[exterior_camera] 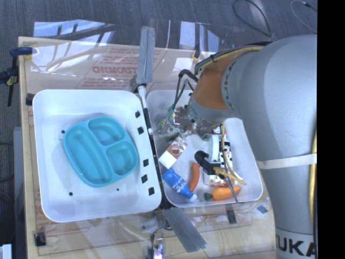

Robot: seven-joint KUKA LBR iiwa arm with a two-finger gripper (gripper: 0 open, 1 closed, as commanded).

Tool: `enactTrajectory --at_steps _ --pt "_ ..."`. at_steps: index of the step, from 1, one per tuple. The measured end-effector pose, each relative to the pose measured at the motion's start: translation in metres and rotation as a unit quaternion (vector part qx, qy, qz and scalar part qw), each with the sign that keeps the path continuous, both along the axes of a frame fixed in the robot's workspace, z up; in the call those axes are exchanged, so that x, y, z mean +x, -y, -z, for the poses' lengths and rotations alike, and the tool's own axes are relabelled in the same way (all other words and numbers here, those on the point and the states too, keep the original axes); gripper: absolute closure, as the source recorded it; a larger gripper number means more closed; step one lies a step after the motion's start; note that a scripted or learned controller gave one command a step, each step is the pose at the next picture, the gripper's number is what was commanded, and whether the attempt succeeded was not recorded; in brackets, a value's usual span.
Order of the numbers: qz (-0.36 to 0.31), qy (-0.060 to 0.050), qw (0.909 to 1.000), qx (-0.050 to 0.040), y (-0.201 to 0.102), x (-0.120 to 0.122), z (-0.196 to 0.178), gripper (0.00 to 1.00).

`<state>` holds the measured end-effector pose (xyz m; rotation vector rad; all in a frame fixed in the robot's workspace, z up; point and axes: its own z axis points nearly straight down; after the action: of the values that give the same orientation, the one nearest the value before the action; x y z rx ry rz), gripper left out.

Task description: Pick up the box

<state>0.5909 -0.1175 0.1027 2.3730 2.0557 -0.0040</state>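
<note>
Two bins (48, 117), blue tray (101, 150) (left), clutter right

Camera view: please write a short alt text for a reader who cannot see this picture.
A grey robot arm reaches from the right into the right white bin, its end effector low among small cluttered items, including a blue and white box and a carrot. The left white bin holds a blue divided tray.

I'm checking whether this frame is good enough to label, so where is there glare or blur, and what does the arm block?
Camera view: glare streaks the clear sheet behind the bins; the blue tray in the left bin is evenly lit and sharp; the grey arm covers part of the right bin, and the clutter beneath its wrist looks soft and hard to separate.
</note>
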Motion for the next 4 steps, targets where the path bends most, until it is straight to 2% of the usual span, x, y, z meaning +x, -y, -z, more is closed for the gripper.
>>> enactTrajectory --at_steps 1,2,3,4 --pt "0.031 -0.002 0.9995 0.0014 -0.071 -0.04 -0.089 1.0" --pt "0.04 -0.003 0.9992 0.0013 -0.128 -0.086 -0.088 1.0" --pt "0.248 -0.004 0.9688 0.0013 -0.108 -0.105 -0.087 1.0" --pt "0.412 -0.002 0.9112 0.0015 -0.117 -0.112 -0.088 1.0"
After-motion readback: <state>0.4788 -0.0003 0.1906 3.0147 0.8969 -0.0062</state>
